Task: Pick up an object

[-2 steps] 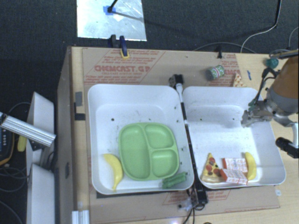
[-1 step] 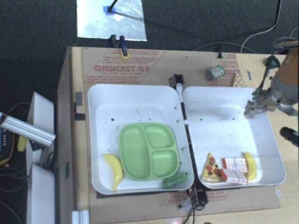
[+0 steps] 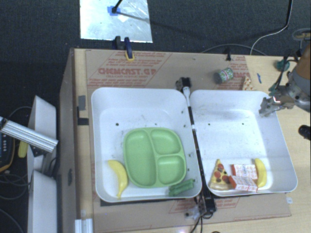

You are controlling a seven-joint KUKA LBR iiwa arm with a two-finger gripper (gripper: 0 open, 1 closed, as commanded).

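Left bin [image 3: 104, 106]: you see a banana [image 3: 118, 177], green plate [image 3: 154, 157] and green pod [image 3: 181, 187]. Right bin [image 3: 286, 171]: pizza slice [image 3: 219, 175], red-white box [image 3: 244, 176], second banana [image 3: 261, 172]. End effector [image 3: 268, 106] at its right rim; you cannot tell its opening.

The left bin [image 3: 104, 106] holds a pale green sectioned plate [image 3: 154, 157] lying flat toward the front, a yellow banana [image 3: 118, 177] curved just beside the plate's left edge, and a small green piece [image 3: 181, 187] at the plate's front right corner. In the right bin [image 3: 284, 152], along the front wall, lie a pizza slice [image 3: 220, 174] with red toppings, a red and white carton [image 3: 244, 176] just right of it, and a second yellow banana [image 3: 261, 172] beside the carton, standing nearly lengthwise toward the front
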